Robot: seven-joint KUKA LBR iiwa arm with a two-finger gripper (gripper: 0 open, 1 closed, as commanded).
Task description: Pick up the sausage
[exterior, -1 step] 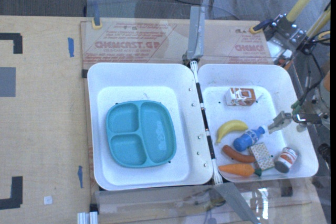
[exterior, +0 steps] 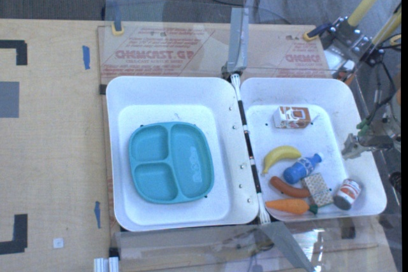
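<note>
Since the reddish-brown, slightly curved sausage [exterior: 289, 187] is seen lying on the floor of the right-hand shallow white bin [exterior: 344, 90], the pick-up is judged not yet done. The sausage is found in the near part of that bin, towards its left side. It is flanked closely: the orange carrot with a green stub [exterior: 288, 206] lies just beside it on the near side, the blue plastic bottle with a white cap [exterior: 301, 168] just beyond it on the far side, and the speckled beige rectangular block [exterior: 317, 189] at its right end, touching or nearly so. A yellow banana [exterior: 281, 155] is placed a little farther off, and a small red-and-white carton [exterior: 292, 116] farther still. A small can with a red-and-white label [exterior: 347, 193] rests near the bin's near right corner.

The grey two-finger gripper [exterior: 354, 144] is seen at the right rim of the same bin, apart from the sausage, with the bottle and the block between them. Whether it is open or closed cannot be told from this view, and nothing is seen held in it.

The left-hand shallow white bin [exterior: 121, 93] is occupied by a teal divided plastic plate [exterior: 153, 147].

The whole of the task is therefore taken to remain: the approach, the closing on the sausage among its crowded neighbours, and the lift.
</note>
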